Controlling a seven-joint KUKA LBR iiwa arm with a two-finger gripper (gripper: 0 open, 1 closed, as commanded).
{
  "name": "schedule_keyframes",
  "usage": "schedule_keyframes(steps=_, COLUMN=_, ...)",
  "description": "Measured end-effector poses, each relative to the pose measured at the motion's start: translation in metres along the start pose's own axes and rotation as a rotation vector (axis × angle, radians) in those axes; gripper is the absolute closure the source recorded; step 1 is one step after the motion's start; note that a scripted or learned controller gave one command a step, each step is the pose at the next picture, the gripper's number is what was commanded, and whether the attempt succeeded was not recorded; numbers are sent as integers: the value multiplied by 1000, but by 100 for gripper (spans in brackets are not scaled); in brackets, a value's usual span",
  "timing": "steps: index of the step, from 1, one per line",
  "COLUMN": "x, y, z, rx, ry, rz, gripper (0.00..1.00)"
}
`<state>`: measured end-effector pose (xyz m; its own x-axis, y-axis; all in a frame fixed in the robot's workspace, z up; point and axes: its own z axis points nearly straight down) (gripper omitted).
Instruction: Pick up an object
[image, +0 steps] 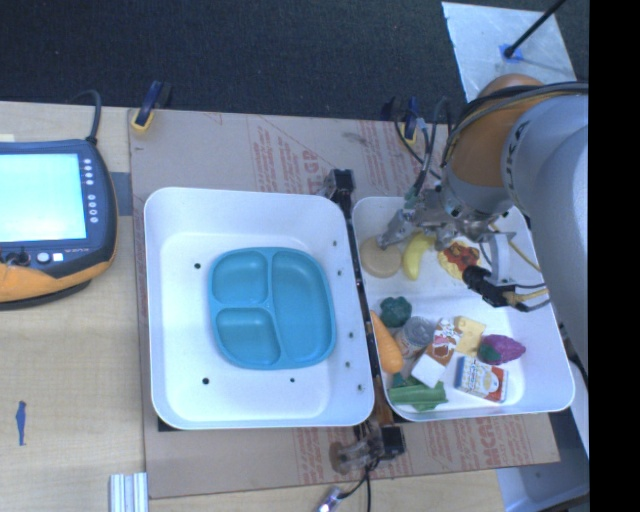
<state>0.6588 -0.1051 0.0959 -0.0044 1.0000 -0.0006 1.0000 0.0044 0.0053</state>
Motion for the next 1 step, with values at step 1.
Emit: schedule_keyframes(steps=1, x=-2, y=-2, z=-9, rx=14, ry=-1, rz=-1, gripper=100)
